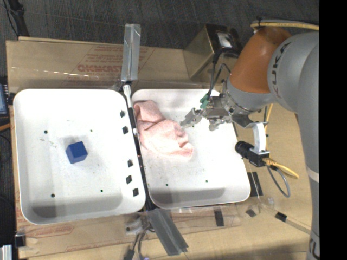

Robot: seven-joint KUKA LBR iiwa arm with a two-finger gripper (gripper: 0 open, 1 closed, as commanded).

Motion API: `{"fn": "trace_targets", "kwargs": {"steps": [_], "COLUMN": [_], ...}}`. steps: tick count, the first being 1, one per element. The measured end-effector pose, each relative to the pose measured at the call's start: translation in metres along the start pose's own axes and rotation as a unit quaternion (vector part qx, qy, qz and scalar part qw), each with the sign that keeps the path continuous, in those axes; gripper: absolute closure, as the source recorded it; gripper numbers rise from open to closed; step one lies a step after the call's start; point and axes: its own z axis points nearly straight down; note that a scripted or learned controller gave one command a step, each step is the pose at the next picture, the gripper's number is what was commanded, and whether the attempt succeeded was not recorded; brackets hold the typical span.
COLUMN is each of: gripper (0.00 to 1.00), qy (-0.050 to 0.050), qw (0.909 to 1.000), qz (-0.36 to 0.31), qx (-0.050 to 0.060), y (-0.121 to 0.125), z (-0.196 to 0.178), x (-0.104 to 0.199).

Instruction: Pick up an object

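Pink cloth (160,131): crumpled, left half of the right bin (217,183), against the divider; gripper (201,121): just beside cloth's right edge, fingers spread, pinching nothing; blue cube (76,151): left bin (32,107).

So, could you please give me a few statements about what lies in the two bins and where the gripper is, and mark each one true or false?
1. The blue cube lies in the left bin. True.
2. The pink cloth lies in the same bin as the blue cube. False: it lies in the right bin, against its left wall.
3. The gripper is over the right bin, just right of the pink cloth. True.
4. The gripper holds the blue cube. False: the cube sits alone on the floor of the left bin, far from the gripper.
5. The pink cloth is folded into a neat square. False: it lies crumpled.
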Motion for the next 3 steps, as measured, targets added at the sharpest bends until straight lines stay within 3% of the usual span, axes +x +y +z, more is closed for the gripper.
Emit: {"fn": "trace_targets", "kwargs": {"steps": [1, 2, 3], "gripper": [0.0, 0.0, 0.0], "qy": [0.0, 0.0, -0.001], "qw": [0.9984, 0.9894, 0.9906], "qz": [-0.057, -0.145, -0.137], "qx": [-0.002, 0.001, -0.001], "y": [0.001, 0.014, 0.053], "z": [0.125, 0.127, 0.126], "x": [-0.044, 0.035, 0.04]}}
